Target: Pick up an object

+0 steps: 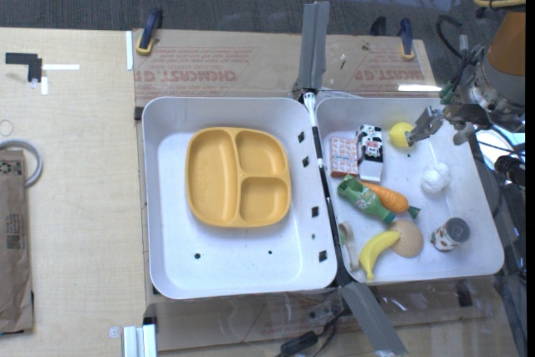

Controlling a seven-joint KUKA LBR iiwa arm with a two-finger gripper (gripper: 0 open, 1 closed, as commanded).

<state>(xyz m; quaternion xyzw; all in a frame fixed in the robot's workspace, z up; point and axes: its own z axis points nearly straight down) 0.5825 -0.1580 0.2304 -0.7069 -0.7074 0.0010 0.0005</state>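
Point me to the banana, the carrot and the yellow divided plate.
banana [378,251], camera view, middle of its curved body
carrot [389,197], camera view, middle of the orange root
yellow divided plate [211,171], camera view, floor of its large left compartment

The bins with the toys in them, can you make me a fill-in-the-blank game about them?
1. The yellow plate lies in the ____ bin as the camera sees it.
2. The plate has ____ compartments.
3. The carrot lies across the ____ toy.
4. The banana touches the round ____ cookie.

Missing words: left; three; green; tan
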